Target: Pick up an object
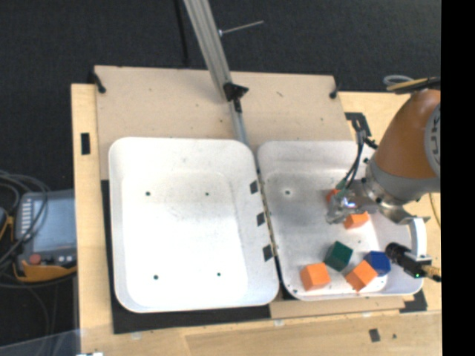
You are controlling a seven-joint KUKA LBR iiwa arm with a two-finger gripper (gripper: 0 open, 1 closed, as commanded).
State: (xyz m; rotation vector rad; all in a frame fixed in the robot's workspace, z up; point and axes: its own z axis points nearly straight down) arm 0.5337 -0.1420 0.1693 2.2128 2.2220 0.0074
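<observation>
My arm point(404, 147), grey with its orange band, reached in from the right over the right-hand shallow white plastic bin point(297, 162). My fingers point(343, 212) hung low near the middle of that bin, pointing down toward its floor. Whether they were spread or clenched I could not tell, because the wrist and cabling covered them from above.

Just beside my fingers, on their right and slightly lower in the view, sat a small orange block point(358, 219); it looked to be touching or nearly touching the fingertip area, but I could not tell if it lay between the fingers. A tiny orange-red patch point(332, 196) showed at the left of the wrist, too small to identify.

Toward the near edge of the same bin lay four more blocks. A dark green cube point(339, 255) sat below my fingers. An orange cube point(315, 275) rested to its lower left, near the bin's front wall. Another orange cube point(362, 274) lay to the green one's lower right, touching a blue cube point(377, 262) just beside it.

The left-hand shallow white plastic bin point(185, 221) stood alongside, both bins resting on the pale wooden counter point(178, 87).
</observation>
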